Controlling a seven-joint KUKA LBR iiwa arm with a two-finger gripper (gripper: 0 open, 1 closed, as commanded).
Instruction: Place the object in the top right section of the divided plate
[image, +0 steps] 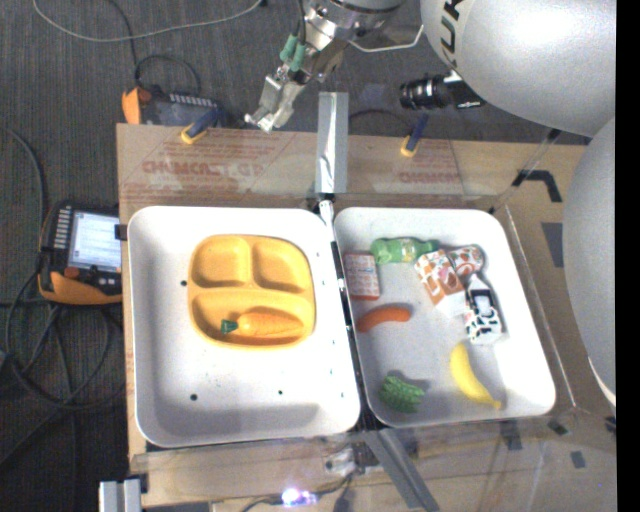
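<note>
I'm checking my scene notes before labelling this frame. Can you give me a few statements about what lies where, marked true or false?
1. A toy carrot lies in the yellow divided plate. True.
2. The banana is in the left bin. False: it lies in the right bin.
3. The gripper hangs above the bins' far side, over the cardboard. True.
4. The plate's top right section holds the carrot. False: the carrot is in the large near section.
</note>
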